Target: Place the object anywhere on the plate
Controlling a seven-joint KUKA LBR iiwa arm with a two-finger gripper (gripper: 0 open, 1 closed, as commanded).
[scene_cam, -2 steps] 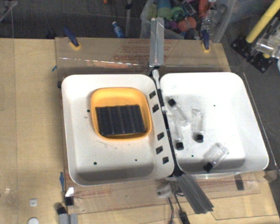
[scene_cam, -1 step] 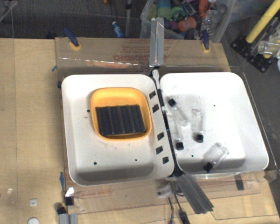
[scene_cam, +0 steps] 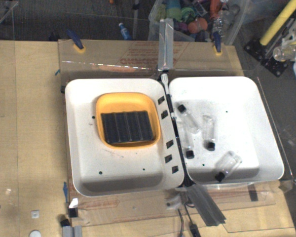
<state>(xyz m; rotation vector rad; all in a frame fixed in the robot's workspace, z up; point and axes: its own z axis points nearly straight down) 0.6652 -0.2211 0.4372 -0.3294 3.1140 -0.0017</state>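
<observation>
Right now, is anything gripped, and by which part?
Nothing is seen held. The clear bottles lie loose in the right bin, and the dark ridged block sits on the orange plate in the left bin.

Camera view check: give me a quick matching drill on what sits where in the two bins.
Things:
1. yellow plate
2. dark ribbed block
3. clear vials with black caps
4. row of black tabs

Places:
A. lying on the yellow plate
B. scattered in the right bin
C. in the left bin
D. along the divider between the bins

Pairs: 1-C, 2-A, 3-B, 4-D
</observation>
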